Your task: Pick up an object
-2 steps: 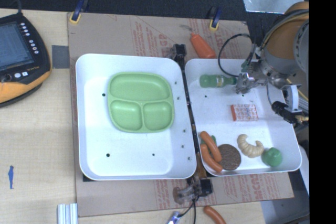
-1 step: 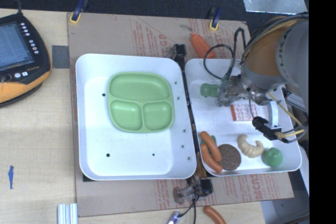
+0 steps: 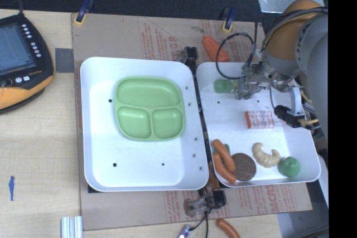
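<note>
Grey arm over the right bin; we cannot tell how the gripper is set.
We note a green object just beside it; a red-and-white packet lies near, nearer the camera.

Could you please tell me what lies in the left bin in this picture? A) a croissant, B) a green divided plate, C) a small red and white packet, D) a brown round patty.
B: the green divided plate lies in the left bin, while the patty, the croissant and the packet are all in the right bin.
</note>
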`<state>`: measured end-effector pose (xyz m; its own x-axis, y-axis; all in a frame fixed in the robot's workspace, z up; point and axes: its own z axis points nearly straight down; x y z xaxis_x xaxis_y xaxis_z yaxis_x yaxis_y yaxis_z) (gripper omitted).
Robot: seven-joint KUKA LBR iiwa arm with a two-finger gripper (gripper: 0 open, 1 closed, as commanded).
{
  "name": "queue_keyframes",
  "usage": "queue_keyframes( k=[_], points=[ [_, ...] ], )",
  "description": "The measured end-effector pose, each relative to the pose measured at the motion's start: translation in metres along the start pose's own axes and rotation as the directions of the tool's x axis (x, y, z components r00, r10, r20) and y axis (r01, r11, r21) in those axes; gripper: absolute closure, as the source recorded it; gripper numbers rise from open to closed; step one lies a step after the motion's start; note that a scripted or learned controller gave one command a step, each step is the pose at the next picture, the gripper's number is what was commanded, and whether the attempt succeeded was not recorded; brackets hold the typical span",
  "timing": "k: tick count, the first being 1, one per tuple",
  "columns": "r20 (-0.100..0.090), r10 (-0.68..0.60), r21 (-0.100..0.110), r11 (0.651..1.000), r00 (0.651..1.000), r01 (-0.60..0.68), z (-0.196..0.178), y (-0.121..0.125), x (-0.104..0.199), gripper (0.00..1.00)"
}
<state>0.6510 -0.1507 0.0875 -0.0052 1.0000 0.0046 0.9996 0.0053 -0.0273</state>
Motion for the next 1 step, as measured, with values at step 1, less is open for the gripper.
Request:
queue_keyframes(
  k=[1],
  points=[
    [0.005, 0.002, -0.024, 1.0, 1.0, -0.002, -0.0033, -0.0445, -0.0364, 0.0]
  ],
)
